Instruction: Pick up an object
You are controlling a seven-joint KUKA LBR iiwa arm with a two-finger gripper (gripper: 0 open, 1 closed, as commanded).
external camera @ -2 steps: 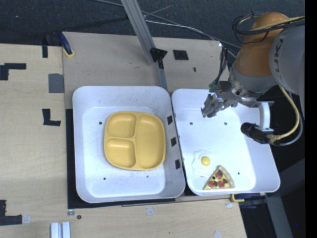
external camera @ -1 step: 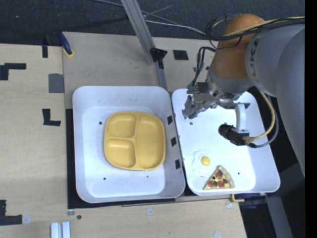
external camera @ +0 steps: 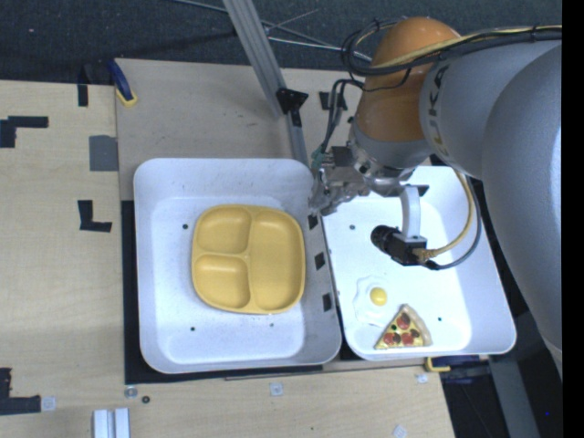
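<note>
My grey arm (external camera: 511, 144) bulks nearest the lens, hanging over the right bin (external camera: 484, 327), where the pizza slice (external camera: 403, 328) and the fried egg (external camera: 372, 297) lie touching near the front rim. My gripper (external camera: 328, 190) hovers at the wall between the 2 bins, well apart from both toys and from the yellow divided plate (external camera: 248, 258) in the left bin (external camera: 164, 245). I cannot tell its state. Descending here, I would likely strike that wall and lift nothing.

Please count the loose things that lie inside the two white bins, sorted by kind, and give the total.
Yellow divided plate, in the left bin: 1
Toy fried egg, in the right bin: 1
Toy pizza slice, in the right bin: 1
Total: 3
</note>
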